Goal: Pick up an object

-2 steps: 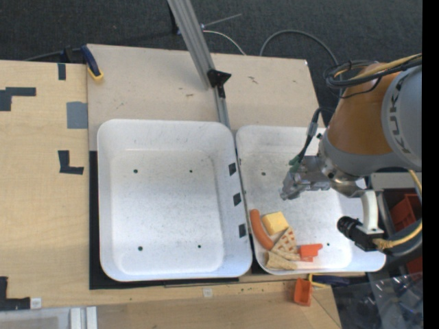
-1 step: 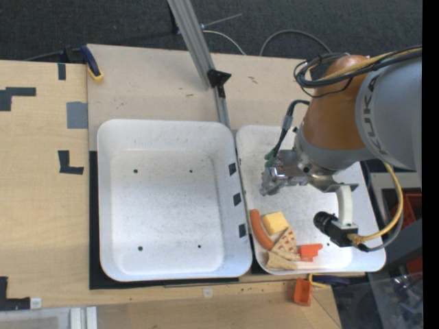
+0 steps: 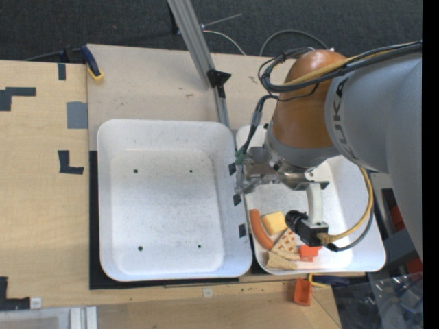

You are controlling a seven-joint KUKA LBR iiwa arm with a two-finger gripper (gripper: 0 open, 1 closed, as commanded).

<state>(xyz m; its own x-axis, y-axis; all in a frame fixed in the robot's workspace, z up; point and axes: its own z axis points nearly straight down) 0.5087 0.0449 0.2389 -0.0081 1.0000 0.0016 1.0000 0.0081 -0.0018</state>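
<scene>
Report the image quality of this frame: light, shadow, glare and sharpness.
Camera view: even, soft light; the left bin reads bright white with faint speckle and no hard glare. The arm throws a soft shadow over the right bin. The orange band carries a mild sheen. The food pieces look slightly soft and grainy.

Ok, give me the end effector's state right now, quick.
End effector: cannot be told. It sits low over the left edge of the right bin, above the hot dog and cheese; nothing seen held.
</scene>
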